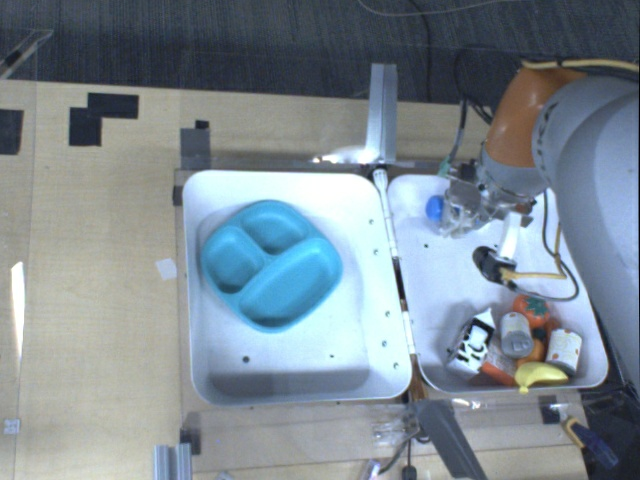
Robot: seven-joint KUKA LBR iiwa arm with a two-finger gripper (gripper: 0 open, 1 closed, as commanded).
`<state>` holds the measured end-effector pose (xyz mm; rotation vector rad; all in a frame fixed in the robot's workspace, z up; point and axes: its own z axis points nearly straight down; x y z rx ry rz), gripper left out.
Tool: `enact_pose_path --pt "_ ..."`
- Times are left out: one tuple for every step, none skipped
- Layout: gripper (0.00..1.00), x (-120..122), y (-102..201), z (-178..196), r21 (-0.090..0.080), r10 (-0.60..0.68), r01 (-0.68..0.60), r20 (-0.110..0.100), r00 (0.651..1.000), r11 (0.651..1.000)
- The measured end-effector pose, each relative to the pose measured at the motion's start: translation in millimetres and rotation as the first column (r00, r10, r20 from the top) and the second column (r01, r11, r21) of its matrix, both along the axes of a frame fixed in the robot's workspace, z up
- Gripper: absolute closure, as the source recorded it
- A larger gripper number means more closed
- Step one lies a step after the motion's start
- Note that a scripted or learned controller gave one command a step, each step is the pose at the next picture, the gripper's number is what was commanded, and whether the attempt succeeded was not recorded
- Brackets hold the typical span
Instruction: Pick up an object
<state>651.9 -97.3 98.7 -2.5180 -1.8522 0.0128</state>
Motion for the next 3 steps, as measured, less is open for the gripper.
enact_pose_path --pt "0.0 -2 -1 -1 0.001 0.0 0.0 -0.007 1.0 1.0" --pt "1.0 -1 0 10 0.0 0.004 -0.004 -0.003 1.0 1.0" --pt "1.0 -33 -22 157 -0.008 -0.186 0.186 0.019 0.982 0.983"
